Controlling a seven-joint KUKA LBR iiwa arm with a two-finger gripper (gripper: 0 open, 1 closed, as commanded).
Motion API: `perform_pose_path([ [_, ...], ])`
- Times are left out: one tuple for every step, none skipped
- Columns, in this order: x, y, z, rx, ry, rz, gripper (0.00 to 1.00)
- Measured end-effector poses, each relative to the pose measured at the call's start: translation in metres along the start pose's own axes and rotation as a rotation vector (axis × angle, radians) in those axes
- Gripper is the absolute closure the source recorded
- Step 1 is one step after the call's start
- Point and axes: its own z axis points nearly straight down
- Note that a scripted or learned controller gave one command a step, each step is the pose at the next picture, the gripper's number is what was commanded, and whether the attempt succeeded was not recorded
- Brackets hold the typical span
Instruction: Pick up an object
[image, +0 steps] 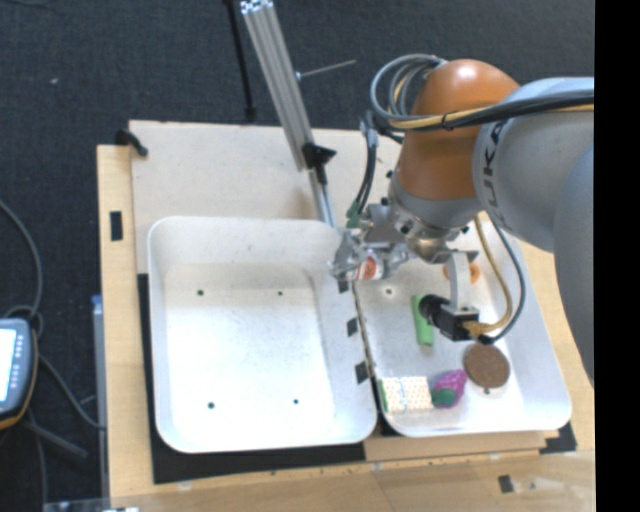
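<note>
The gripper hangs low over the near-left corner of the right bin, just beside the wall between the two bins, with a small orange-red object showing right at its tip; whether that piece sits between the fingers cannot be told. Above it the arm bends in from the right, its orange band bulging over the wrist. In the right bin lie one green stick, one brown disc, one purple-and-green toy and one checkered block. The left bin sits alongside on a tan bench over dark carpet.
</note>
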Motion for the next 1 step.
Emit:
perform_pose_path([
  [0.0493,-0.0227,-0.0064,-0.001,0.002,-0.002,1.00],
])
